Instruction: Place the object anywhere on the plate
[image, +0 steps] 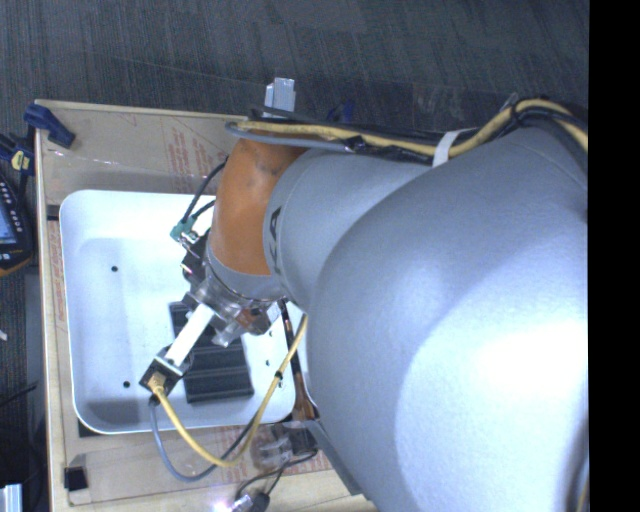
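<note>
Leftward, open bin (100, 320) floor beside arm (430, 330)

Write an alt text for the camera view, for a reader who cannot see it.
A large grey robot arm with an orange band reaches from the right over a white bin. Below its wrist, a black ribbed block shows against the bin floor.

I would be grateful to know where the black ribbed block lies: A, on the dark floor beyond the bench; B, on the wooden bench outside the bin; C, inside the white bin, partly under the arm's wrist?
C: the black ribbed block rests on the floor of the white bin, inside its rim, with the arm's wrist covering its upper part.
</note>
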